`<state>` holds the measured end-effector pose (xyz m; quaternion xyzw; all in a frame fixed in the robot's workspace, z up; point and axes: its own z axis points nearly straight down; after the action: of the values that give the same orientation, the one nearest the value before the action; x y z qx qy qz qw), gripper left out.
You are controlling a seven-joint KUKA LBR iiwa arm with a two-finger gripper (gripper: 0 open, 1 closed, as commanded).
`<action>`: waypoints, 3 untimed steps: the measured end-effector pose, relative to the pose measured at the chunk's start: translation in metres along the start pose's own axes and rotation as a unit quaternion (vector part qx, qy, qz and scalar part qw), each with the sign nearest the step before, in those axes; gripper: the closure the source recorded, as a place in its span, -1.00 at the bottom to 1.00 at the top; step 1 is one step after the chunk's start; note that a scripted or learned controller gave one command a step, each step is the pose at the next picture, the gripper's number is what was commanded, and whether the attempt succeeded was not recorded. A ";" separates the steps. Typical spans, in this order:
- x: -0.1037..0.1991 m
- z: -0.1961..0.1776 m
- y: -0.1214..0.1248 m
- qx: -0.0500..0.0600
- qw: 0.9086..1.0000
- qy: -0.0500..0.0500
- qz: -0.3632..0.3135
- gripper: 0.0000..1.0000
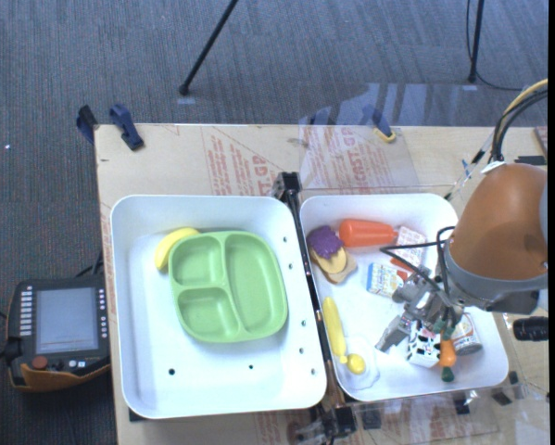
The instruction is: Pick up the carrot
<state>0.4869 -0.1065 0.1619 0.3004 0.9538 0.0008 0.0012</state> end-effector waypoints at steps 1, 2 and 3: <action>-0.009 0.077 -0.035 0.001 0.988 0.004 -0.157 -1.00; -0.010 0.067 -0.034 0.000 0.988 0.003 -0.157 1.00; 0.024 0.008 0.017 0.000 0.973 0.000 -0.230 1.00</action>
<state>0.4772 -0.0790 0.1535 0.0733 0.9973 0.0010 0.0010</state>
